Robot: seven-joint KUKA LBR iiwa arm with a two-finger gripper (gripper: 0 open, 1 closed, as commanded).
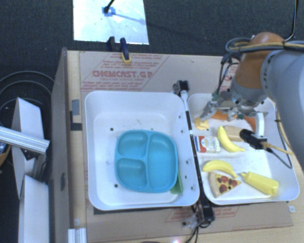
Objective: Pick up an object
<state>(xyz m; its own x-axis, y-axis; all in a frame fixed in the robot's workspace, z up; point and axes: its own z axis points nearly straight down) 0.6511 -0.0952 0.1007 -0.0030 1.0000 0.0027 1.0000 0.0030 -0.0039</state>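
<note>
My gripper [209, 110] is low over the far left part of the right bin [289, 186], reaching in from the right. Just beneath and beside it lie an orange piece [221, 116] and a small yellow piece [200, 123]. Closer to the front lie a banana [229, 139], a tan bread-like piece [236, 131], a red and white carton [208, 145], a second banana [218, 165], a pizza slice [223, 182] and a yellow bottle [261, 183]. I see nothing clearly held in the gripper.
The left bin [104, 135] holds a blue divided plate [145, 161], with a green thing [178, 186] at the plate's right front edge. A ridge [191, 140] where the two bins meet runs just left of the gripper. Cardboard [126, 70] lies under both bins.
</note>
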